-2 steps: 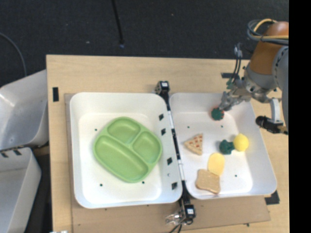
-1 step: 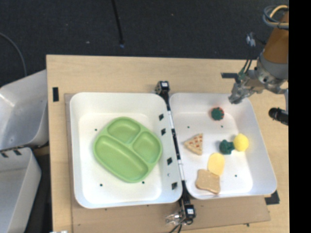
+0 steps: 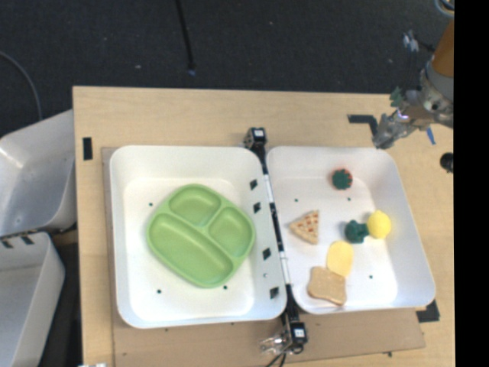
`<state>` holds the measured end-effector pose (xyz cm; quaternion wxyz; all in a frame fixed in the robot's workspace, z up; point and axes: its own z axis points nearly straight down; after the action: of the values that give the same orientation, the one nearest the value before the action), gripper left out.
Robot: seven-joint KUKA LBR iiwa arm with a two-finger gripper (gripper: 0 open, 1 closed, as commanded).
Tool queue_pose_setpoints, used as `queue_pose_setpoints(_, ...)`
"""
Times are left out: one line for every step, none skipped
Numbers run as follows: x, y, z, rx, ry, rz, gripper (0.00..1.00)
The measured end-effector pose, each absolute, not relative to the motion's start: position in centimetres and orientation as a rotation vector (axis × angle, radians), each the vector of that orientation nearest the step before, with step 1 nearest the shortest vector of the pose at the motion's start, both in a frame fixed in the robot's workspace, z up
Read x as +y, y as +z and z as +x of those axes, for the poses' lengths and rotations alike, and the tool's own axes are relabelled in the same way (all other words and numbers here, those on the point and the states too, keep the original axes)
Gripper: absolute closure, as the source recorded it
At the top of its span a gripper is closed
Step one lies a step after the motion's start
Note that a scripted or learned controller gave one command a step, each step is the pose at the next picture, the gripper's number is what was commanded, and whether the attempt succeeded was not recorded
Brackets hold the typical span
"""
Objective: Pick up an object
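The right bin (image 3: 397,281) holds several toy foods. A small red and green piece (image 3: 341,179) lies near its far side. A pizza slice (image 3: 306,226) sits toward the left. At the right, a dark green piece (image 3: 355,232) touches a yellow ball (image 3: 379,224). A pale yellow piece (image 3: 341,258) and a slice of toast (image 3: 328,285) lie near the front. My gripper (image 3: 380,131) hangs above the bench just past the right bin's far right corner, apart from all the food, with nothing in it that I can see.
A green divided plate (image 3: 200,235) fills the middle of the left bin (image 3: 126,297). A black-clipped ridge (image 3: 267,228) separates the two bins. White boxes (image 3: 34,174) stand off the bench at the left.
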<state>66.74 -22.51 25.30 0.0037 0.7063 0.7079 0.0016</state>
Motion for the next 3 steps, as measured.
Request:
queue_pose_setpoints(-16.9, 25.8, 64.5, 2.226, 0.001, 2.216, 1.0)
queue_pose_setpoints(-11.9, 25.1, 61.8, 2.227, 0.0, 2.217, 1.0)
queue_pose_setpoints(-7.1, 24.2, 60.6, 2.227, 0.0, 2.216, 1.0)
